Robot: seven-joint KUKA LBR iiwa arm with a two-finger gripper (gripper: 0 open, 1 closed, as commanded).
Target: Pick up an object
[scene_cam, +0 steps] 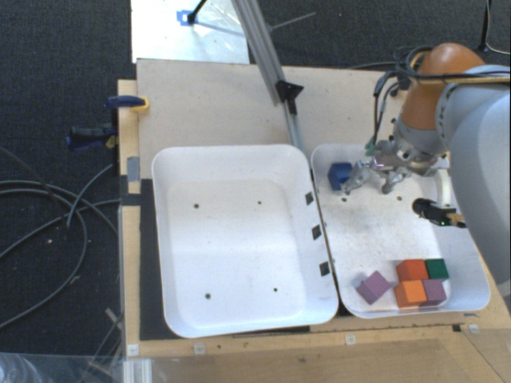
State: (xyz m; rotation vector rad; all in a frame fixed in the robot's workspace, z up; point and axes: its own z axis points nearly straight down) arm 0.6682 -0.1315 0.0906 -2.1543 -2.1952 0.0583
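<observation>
A blue block [339,174] lies in the far left corner of the right bin [471,294]. My gripper [371,183] hangs low over the far part of that bin, open, with nothing between its fingers. Its left finger [353,182] stands just right of the blue block, close to or touching its side. Near the bin's front edge sit a purple block [372,287], a red-orange block [412,270], an orange block [410,293], a green block [436,269] and a second purple block [433,291], far from the gripper.
The left bin [172,238] stands beside the right one, their walls meeting near the blue block. A grey pole [267,50] slants across the back of the bench. The arm's grey body [479,158] covers the right bin's right side.
</observation>
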